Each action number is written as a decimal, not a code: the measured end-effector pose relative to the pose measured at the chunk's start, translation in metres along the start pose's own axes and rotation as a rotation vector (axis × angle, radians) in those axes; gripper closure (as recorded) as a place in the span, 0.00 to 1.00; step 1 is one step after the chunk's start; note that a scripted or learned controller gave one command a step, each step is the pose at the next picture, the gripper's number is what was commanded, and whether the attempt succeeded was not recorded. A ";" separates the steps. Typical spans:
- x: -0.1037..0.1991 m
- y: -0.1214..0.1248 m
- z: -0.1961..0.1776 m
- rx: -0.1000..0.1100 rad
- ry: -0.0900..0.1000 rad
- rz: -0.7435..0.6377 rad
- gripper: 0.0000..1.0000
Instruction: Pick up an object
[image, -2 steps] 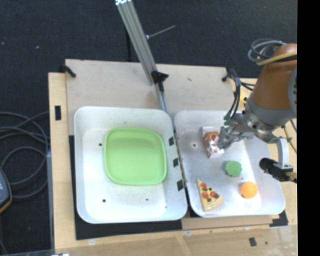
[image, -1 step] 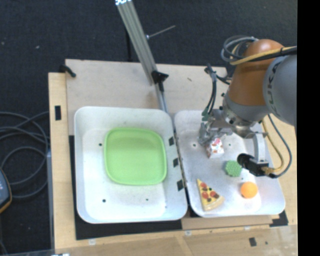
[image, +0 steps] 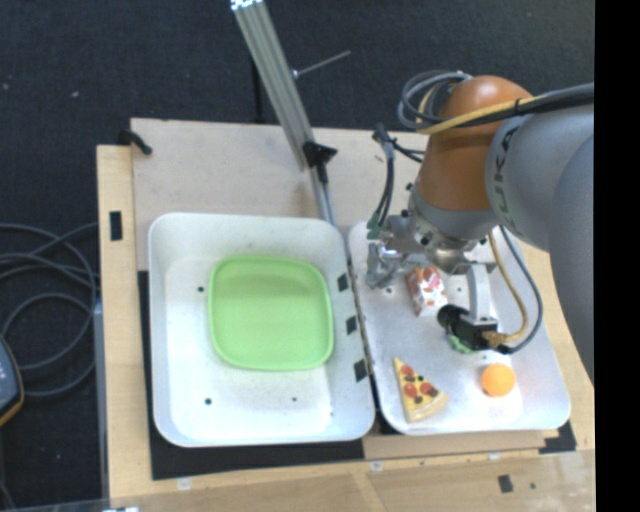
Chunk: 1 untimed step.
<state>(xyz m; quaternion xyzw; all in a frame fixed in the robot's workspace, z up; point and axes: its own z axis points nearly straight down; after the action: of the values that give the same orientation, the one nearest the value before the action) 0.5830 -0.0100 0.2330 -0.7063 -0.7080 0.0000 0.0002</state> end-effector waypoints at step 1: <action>0.048 0.016 -0.012 -0.001 0.001 -0.001 1.00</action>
<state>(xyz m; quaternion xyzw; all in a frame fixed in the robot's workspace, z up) 0.5985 0.0377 0.2447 -0.7059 -0.7083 -0.0007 0.0000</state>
